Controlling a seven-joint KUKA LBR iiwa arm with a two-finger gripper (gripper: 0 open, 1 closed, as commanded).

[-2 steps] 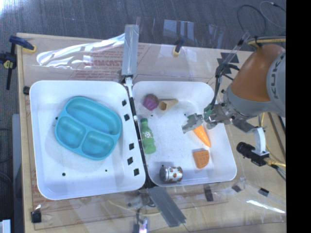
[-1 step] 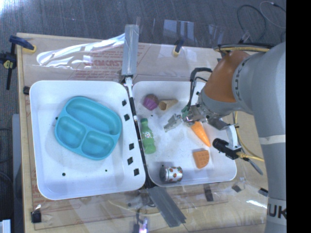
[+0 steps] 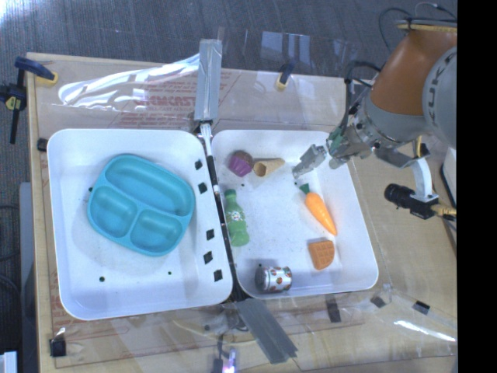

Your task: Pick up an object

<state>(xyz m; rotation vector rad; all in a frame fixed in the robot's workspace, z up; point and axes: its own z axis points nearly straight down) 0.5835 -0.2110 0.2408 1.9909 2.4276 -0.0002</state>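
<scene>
Wooden bench top (image 3: 404, 325), seen from above at a slant, carries two shallow white bins side by side. Left white bin (image 3: 70, 278) holds a turquoise plastic plate with three compartments (image 3: 141, 204). Right white bin (image 3: 361, 239) holds several small items: a green plastic bottle (image 3: 236, 218) along its left wall, a purple scoop on a tan ice-cream cone (image 3: 255, 164) near the far edge, an orange toy carrot with a green top (image 3: 319, 210) right of centre, an orange waffle-textured block (image 3: 321, 254) just in front of the carrot, and a small silver can lying on its side (image 3: 273, 278) near the front wall. Grey arm with an orange band (image 3: 408, 72) reaches in from the right. Its two-finger gripper (image 3: 307, 162) hangs over the bin's far right area, just beyond the carrot's green top and right of the cone; whether its fingers are apart or together cannot be told, and nothing is visibly between them.
</scene>
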